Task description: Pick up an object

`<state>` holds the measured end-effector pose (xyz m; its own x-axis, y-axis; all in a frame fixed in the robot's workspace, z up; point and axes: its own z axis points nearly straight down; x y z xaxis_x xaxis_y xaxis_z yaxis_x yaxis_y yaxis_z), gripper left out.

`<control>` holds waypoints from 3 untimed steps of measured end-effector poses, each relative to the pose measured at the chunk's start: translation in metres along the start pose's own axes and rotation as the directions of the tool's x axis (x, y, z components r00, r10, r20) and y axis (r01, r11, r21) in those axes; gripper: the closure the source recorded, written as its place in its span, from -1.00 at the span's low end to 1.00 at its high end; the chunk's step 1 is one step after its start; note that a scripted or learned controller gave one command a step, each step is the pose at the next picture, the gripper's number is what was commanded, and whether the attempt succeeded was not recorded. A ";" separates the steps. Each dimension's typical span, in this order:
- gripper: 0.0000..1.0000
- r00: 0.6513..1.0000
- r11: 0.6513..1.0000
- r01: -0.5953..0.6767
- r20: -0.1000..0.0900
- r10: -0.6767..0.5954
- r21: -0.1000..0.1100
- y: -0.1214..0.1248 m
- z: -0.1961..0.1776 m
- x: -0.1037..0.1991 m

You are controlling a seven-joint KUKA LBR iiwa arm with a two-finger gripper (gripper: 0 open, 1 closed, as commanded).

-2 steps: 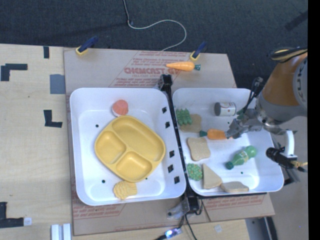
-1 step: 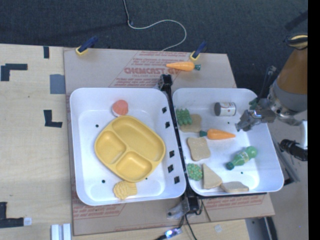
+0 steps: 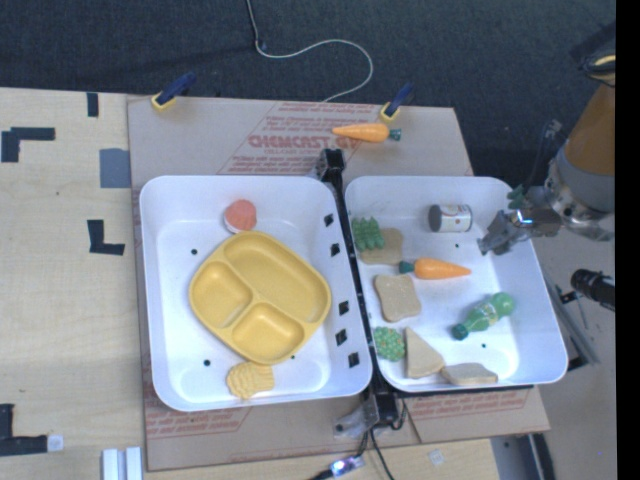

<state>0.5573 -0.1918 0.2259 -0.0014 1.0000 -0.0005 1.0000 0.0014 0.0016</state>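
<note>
Along the near edge of the right bin [image 3: 540, 298] lie a pale flat slice of toy bread [image 3: 470, 374] and, just left of it, a tan wedge-shaped sandwich [image 3: 421, 356]. A small green leafy vegetable [image 3: 389, 343] sits beside the wedge, close to the divider between the bins. In the left bin [image 3: 160, 268], a yellow ridged biscuit-like piece [image 3: 249, 378] rests at the near wall, just in front of a yellow sectioned plate [image 3: 260, 294] that lies tilted across the middle.

Farther back in the right bin, a green toy bottle [image 3: 484, 315] lies on its side toward the right wall. A slice of toast [image 3: 397, 296] sits left of it. Beyond these, an orange toy carrot [image 3: 436, 268] lies across the middle, its green top pointing left. Another tan slice with a green bumpy vegetable [image 3: 368, 234] on it rests near the divider. A small grey metal can [image 3: 451, 217] lies on its side toward the far wall.

The end effector [image 3: 503, 234] hangs over the right bin's far right part, right of the can and apart from it. Whether its grasping parts are open or closed cannot be told, and nothing is seen held.

In the left bin, a round pink-red disc [image 3: 240, 214] lies beyond the plate. Past both bins, a second orange carrot [image 3: 362, 133] rests on the cardboard sheet [image 3: 280, 143] covering the worktop [image 3: 60, 268].
</note>
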 end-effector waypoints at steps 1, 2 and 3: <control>1.00 1.000 1.000 0.003 -0.002 -0.003 0.005 -0.017 0.012 0.049; 1.00 1.000 1.000 0.003 -0.002 -0.003 0.006 -0.035 0.015 0.100; 1.00 1.000 1.000 0.001 -0.001 -0.001 0.002 -0.039 -0.004 0.105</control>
<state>0.5184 -0.0869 0.2296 -0.0022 1.0000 0.0006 1.0000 0.0022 -0.0004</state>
